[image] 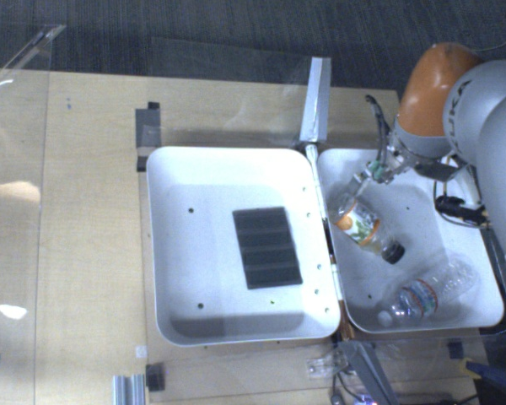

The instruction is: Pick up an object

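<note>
My gripper (373, 175) hangs over the upper middle of the right bin (481, 315), under the arm's orange band. Just below and left of it lies a small bottle (361, 224) with an orange and green label and a black cap, pointing down to the right. The gripper's tip is close to the bottle's upper end; whether they touch is unclear. A clear plastic bottle (426, 294) with a blue label lies near the bin's front edge. In the left bin (177, 226), a flat black ridged block (266, 247) rests at the centre.
The grey arm fills the upper right and covers the right bin's far corner. A metal post (315, 99) stands behind the gap between the bins. Black cables (460, 209) loop beside the wrist. Wooden bench surface extends to the left.
</note>
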`<state>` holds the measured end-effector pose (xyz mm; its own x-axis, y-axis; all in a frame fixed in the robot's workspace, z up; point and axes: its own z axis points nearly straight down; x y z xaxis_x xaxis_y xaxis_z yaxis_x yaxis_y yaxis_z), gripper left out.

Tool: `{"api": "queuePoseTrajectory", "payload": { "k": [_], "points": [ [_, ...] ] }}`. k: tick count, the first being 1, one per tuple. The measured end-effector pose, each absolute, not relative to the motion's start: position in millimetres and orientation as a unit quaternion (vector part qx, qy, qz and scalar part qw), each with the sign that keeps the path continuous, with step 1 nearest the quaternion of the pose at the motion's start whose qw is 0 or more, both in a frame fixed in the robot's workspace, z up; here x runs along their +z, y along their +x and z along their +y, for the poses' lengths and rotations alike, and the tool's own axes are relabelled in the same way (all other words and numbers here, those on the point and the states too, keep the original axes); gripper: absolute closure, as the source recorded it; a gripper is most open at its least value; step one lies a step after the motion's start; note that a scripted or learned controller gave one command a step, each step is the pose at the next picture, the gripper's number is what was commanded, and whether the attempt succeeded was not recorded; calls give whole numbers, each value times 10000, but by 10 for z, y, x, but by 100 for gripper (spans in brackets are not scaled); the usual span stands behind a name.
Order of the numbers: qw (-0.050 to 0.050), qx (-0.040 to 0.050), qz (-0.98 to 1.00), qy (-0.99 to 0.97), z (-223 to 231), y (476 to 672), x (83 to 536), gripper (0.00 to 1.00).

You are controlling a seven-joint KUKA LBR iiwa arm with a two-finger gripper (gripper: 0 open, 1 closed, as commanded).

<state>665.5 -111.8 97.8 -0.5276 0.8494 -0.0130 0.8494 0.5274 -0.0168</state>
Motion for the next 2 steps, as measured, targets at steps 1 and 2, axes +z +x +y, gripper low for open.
{"api": "queuePoseTrajectory", "payload": {
  "k": [1,2],
  "points": [
    [66,13,8951,4459,-1473,5829,900,0],
    [34,17,8826,4700,-1175,6076,1271,0]
  ]
}}
